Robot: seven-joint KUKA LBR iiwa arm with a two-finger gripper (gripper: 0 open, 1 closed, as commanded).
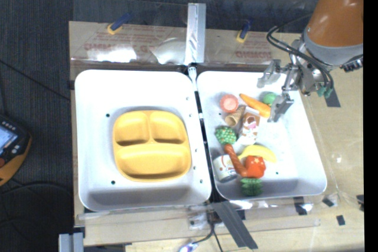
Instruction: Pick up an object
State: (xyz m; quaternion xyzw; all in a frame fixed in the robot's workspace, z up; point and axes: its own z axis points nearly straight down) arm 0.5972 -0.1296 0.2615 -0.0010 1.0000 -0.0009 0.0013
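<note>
- The likeliest target looks like the carrot point(255, 104), lying slanted in the right bin point(307, 144), just below and left of the gripper point(276, 90). The gripper hangs with its fingers spread apart and nothing between them.
- A small green ball point(269, 98) sits just beside the carrot's upper end, almost under the fingertips. A descent here could pinch both, or nudge the ball so it rolls off.
- Further left and lower lies a tight heap: a pink-topped piece point(229, 103), a cone point(235, 118), a small carton point(250, 126), broccoli point(224, 135). A finger landing on these could jam or scatter them.
- The carrot's taper may let it slip from a closing grip.
- Well left, the other bin point(88, 97) holds a yellow tray point(152, 144), out of harm's way.
</note>
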